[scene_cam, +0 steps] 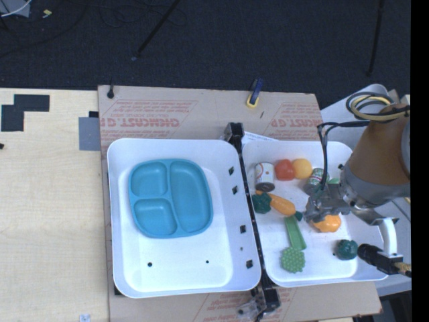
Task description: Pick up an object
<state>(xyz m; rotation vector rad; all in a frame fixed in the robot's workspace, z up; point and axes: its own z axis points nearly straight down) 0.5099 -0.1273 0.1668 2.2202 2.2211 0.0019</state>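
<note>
Gripper [320, 210] low in right bin [335, 154], just over orange toy fruit [327, 224]; whether it's open or gripping, cannot tell; fruit probably light, hard, slippery; best pinched across its middle.

You can't make out the gripper [320, 210]: the arm [379, 156] hides most of it. An orange object [328, 224] beneath it is partly covered. The small can-like item [315, 178] behind the cable is too small to identify. The arm is cut off at the right.
</note>
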